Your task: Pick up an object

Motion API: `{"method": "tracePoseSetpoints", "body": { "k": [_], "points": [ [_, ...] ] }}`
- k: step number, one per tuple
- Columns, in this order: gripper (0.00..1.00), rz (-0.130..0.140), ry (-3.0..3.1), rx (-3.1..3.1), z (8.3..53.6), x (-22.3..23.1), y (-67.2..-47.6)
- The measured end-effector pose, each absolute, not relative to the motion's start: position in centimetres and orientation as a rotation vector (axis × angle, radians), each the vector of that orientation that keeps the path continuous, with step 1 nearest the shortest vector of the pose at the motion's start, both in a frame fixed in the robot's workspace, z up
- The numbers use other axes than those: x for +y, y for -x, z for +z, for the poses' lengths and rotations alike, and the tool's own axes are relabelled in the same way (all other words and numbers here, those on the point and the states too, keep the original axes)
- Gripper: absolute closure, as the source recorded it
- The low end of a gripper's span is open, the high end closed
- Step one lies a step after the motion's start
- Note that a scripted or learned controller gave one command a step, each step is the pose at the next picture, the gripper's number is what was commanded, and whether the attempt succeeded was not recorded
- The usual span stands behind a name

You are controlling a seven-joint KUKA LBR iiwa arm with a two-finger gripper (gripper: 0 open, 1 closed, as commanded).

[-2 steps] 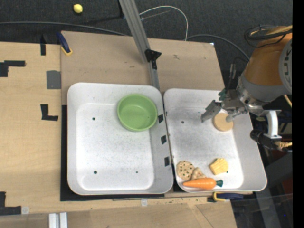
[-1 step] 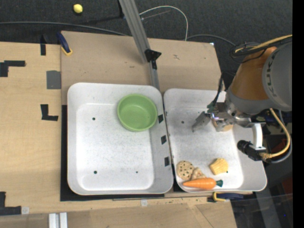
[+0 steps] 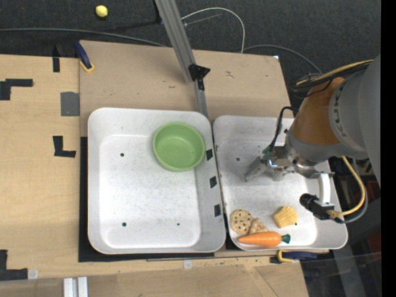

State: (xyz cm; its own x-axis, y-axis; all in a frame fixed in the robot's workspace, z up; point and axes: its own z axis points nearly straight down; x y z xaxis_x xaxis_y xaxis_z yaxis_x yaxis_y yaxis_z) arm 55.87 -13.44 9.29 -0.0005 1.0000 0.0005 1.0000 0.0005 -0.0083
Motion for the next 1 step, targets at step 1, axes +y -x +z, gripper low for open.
{"method": "tracePoseSetpoints", "body": {
  "k": [1],
  "points": [
    [1.00, 0.004, 2.216, -2.222, 10.60, -13.35, -56.03]
  ]
}}
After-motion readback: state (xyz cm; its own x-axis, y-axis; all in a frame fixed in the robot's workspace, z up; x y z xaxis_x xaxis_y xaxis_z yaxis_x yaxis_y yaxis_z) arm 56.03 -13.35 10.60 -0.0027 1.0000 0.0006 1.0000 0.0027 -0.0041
